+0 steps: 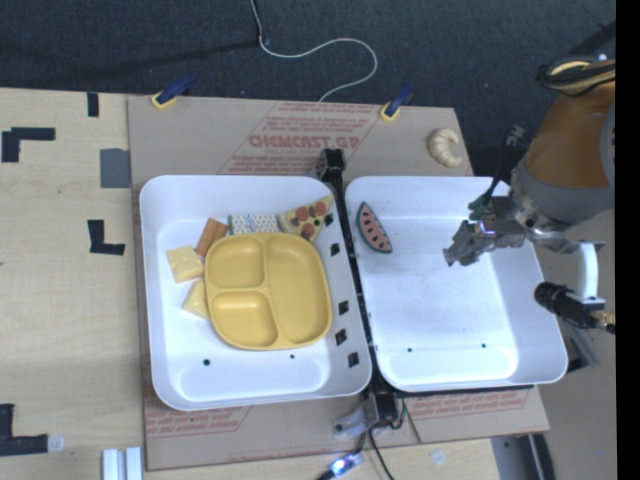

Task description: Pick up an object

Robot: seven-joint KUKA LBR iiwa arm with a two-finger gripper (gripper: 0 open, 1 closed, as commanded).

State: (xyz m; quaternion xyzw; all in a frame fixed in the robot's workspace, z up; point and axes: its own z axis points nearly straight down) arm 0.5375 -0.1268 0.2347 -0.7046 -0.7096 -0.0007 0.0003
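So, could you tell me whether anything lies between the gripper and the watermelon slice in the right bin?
Nothing visible does: bare bin floor separates the gripper from the watermelon slice by the right bin's left wall.

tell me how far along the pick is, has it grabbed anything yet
Nothing looks picked yet. The two-finger gripper hangs over the right white bin, apart from the red watermelon-slice toy lying near that bin's left wall. The yellow divided plate sits in the left bin. Reaching, gripping and lifting an object all remain.
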